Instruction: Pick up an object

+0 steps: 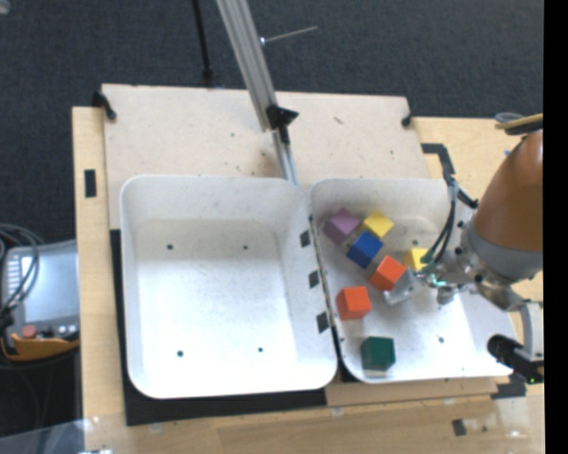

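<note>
Currently, two shallow white bins are seen side by side on the bench (95,253): the left bin (133,206) and the right bin (435,192), their inner walls touching along the middle. All the loose objects are gathered in the right bin. Near its upper left, a purple block (341,225) is placed just beside a yellow block (378,225), and a blue block (364,249) is set just below and between them, touching or nearly touching both. An orange block (388,272) is found just right of and below the blue one, a second orange block (354,302) lies lower and to the left near the dividing wall, and a dark green block (378,353) sits apart from the rest near the front rim. A small yellow piece (417,257) is partly hidden by the arm's cabling. The grey arm (506,244), with its orange band, is reached in from the right over the right bin, and the gripper (402,291) is held low, just beside the upper orange block on its right. How far the tool is opened cannot be told, since it appears small and blurred, and nothing can be made out in its grasp. A slanted metal rail (251,64) is mounted behind the bins.
</note>
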`<state>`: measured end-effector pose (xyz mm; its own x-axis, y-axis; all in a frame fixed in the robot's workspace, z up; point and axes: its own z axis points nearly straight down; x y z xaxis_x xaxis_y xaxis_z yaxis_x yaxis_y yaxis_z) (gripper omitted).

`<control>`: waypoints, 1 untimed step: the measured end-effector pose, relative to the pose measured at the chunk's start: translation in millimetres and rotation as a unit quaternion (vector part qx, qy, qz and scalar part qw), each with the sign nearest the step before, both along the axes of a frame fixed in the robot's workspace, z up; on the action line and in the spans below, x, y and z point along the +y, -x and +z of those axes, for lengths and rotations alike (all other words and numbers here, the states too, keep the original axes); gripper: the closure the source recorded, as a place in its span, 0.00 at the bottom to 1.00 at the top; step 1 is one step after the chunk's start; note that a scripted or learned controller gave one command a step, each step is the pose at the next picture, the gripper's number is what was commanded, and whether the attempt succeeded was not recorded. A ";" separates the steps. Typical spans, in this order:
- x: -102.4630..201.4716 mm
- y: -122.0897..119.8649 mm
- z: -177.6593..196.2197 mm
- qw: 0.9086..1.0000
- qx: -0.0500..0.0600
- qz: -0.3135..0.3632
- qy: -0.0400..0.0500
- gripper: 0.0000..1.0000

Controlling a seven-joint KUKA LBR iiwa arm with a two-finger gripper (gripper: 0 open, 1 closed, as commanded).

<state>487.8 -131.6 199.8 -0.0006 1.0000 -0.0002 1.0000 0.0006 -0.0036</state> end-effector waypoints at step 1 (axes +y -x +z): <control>0.7 -1.2 1.8 1.000 -0.003 -0.001 0.000 0.00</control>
<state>489.0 -131.0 201.6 0.0011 1.0000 0.0004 1.0000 -0.0011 0.0019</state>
